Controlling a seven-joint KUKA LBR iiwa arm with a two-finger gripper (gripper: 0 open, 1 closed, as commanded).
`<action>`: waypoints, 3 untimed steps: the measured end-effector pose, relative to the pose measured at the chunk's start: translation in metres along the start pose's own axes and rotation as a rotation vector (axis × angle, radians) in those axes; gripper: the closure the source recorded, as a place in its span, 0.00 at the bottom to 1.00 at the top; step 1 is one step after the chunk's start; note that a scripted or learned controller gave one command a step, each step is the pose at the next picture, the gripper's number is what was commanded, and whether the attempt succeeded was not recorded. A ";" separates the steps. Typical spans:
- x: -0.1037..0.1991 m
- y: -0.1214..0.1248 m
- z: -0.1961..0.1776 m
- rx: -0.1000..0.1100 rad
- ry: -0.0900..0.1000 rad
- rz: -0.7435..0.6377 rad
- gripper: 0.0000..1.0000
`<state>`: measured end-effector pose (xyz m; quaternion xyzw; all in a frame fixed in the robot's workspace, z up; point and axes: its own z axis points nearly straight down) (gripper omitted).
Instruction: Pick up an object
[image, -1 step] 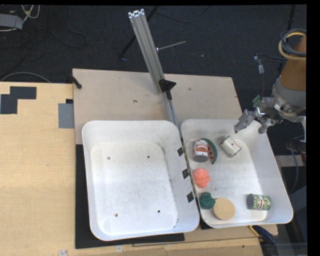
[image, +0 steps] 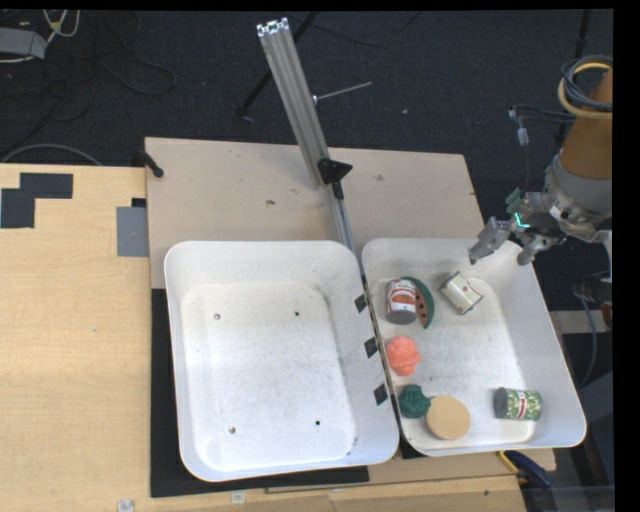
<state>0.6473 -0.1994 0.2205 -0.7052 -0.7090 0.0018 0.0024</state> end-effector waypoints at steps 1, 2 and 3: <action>0.004 -0.006 0.048 0.003 0.001 0.004 0.00; 0.006 -0.004 0.093 0.003 0.002 -0.001 0.00; 0.007 -0.004 0.132 -0.001 0.000 -0.002 0.00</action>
